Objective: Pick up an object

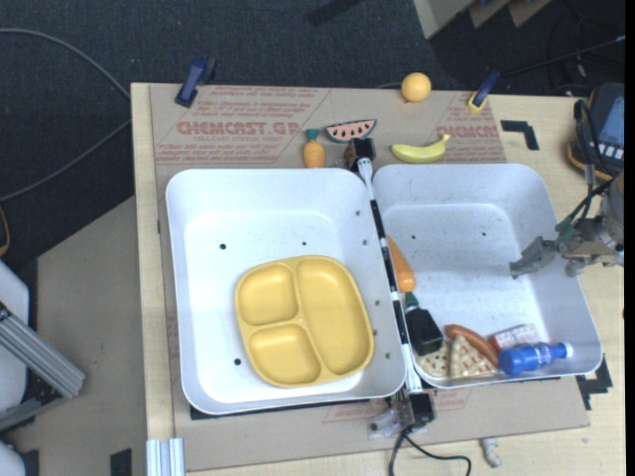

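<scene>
The right bin holds several small items in its near corner: a blue bottle lying on its side, a waffle-patterned slice, a reddish sausage and a black block. An orange carrot leans on the bin's left wall. My gripper hovers at the right bin's right wall, about halfway along it, well apart from these items. Nothing shows in its grasp.
The left bin carries a yellow divided plate. Behind the bins on the board lie a banana, a watermelon slice, a small orange fruit and an orange ball. Blue clamps grip the board's far edge.
</scene>
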### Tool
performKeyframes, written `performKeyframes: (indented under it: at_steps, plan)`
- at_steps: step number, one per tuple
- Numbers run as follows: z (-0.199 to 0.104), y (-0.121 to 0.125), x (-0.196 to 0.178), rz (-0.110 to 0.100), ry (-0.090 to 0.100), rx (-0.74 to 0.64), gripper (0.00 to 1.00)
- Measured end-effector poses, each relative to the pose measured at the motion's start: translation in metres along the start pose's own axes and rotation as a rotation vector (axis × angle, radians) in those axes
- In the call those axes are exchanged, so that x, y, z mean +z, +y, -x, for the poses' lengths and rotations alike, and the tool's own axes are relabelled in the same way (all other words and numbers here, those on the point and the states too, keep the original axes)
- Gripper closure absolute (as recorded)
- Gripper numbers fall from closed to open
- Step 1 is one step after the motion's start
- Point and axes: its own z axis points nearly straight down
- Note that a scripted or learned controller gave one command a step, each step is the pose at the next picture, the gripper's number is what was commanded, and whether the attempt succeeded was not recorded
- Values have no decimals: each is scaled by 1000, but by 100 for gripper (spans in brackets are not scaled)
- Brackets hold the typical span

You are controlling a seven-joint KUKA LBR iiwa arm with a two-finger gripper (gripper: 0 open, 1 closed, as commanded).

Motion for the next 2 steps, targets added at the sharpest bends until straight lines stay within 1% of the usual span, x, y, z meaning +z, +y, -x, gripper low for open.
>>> performKeyframes:
  at_steps: [1, 2]
  plan:
    - [-39, -4, 99, -2, 1, 0, 0]
    - [-28, -33, 101, -2, 1, 2, 0]
